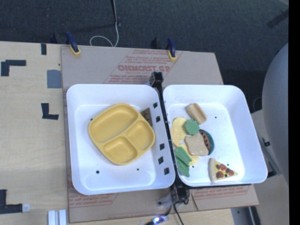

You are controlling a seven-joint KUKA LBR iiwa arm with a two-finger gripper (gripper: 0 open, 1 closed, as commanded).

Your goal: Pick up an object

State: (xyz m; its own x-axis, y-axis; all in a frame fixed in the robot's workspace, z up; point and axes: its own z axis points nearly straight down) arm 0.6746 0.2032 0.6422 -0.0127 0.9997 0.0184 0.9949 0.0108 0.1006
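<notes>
A yellow plastic three-compartment tray (122, 133) lies tilted in the left white bin (77, 125). In the right white bin (243, 121), toy foods cluster near the divider: a tan bread roll (196, 112), a green waffle-textured disc (191, 126), a toast slice (196, 145) and a pizza wedge (220, 170). The grey arm (280, 102) looms at the right edge, its end effector's state impossible to tell.

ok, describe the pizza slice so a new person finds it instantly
Look in the right-hand white bin, at its near right corner. The pizza slice lies there apart from the pile of toy food: a pale wedge with red dots, the only triangular piece.
</notes>
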